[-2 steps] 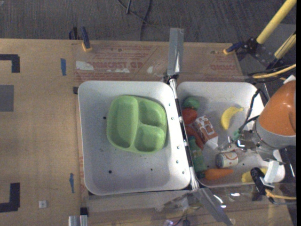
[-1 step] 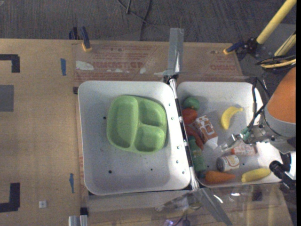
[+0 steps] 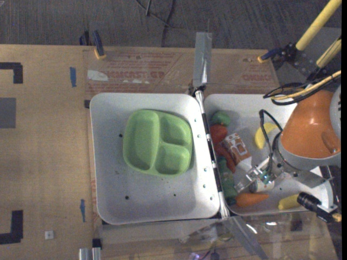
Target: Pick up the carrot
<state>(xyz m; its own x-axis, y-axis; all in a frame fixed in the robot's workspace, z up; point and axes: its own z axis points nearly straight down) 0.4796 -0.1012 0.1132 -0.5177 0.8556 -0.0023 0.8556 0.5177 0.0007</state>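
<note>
Gripper (image 3: 254, 180) hovers in the right bin (image 3: 246, 106), just at 12 o'clock from the carrot (image 3: 251, 199); finger opening cannot be told; nothing visibly held.

The table (image 3: 49, 145) is pale tan with black corner marks, small blue tape strips and faded red lettering, and the floor (image 3: 65, 7) beyond it is dark grey. Both bins are white: the left bin (image 3: 108, 194) holds a light green divided plate (image 3: 157, 142), while the right bin (image 3: 241, 110) holds an orange carrot (image 3: 252, 199), a red piece (image 3: 218, 132), dark green pieces (image 3: 220, 117), two yellow pieces (image 3: 261, 136) and a white carton (image 3: 237, 148) printed in reddish brown. The arm (image 3: 312, 129) shows a broad orange band beside grey, with black and yellow cables (image 3: 295, 93) near it and a yellow pole (image 3: 320, 19) at the upper right.
</note>
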